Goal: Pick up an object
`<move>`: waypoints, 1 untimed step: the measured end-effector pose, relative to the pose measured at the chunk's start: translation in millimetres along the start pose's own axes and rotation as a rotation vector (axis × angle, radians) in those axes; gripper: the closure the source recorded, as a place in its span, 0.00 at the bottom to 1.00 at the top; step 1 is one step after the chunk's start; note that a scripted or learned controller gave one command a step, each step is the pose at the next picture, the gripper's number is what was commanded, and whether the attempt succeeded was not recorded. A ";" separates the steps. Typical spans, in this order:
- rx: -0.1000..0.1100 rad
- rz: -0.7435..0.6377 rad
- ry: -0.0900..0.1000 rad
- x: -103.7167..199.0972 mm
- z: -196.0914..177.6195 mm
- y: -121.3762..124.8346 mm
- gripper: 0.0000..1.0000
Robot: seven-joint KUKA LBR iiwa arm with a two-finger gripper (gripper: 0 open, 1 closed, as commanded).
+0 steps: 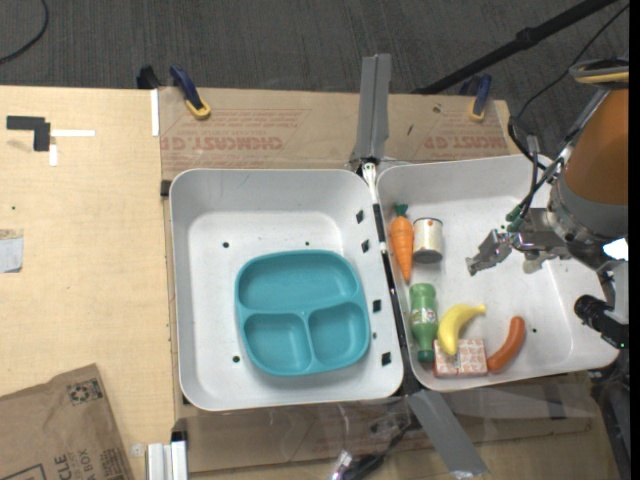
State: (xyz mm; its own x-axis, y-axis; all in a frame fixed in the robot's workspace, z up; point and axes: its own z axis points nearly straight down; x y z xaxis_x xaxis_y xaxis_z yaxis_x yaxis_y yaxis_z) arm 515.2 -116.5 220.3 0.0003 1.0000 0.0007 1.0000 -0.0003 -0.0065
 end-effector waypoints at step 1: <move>-0.018 -0.003 -0.002 9.3 112.8 -25.8 0.00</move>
State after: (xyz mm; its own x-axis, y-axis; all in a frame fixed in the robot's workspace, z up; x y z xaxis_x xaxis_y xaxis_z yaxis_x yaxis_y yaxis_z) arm 488.8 -107.2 107.7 -0.0030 1.0000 -0.0016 0.9999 0.0030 0.0118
